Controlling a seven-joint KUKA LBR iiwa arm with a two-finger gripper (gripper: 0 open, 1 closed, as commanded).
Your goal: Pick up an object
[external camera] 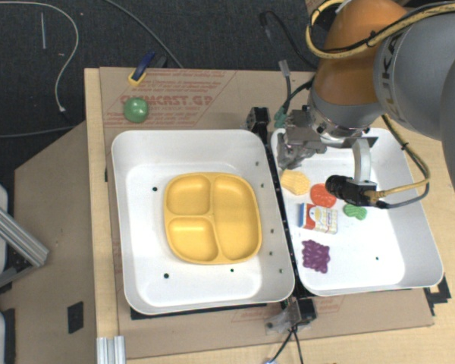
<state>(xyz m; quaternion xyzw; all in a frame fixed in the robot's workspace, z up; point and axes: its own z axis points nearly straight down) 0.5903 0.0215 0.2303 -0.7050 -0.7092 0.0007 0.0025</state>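
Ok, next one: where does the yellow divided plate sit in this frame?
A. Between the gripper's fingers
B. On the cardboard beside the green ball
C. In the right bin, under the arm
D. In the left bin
D. The yellow divided plate lies flat in the middle of the left bin, apart from the small items in the right bin.

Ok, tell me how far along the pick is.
Nothing looks picked yet. The gripper hangs low over the right bin, just above the round yellow piece; nothing shows between its fingers. The red piece, green piece, small packet and purple grapes lie there. Grasping and lifting remain.
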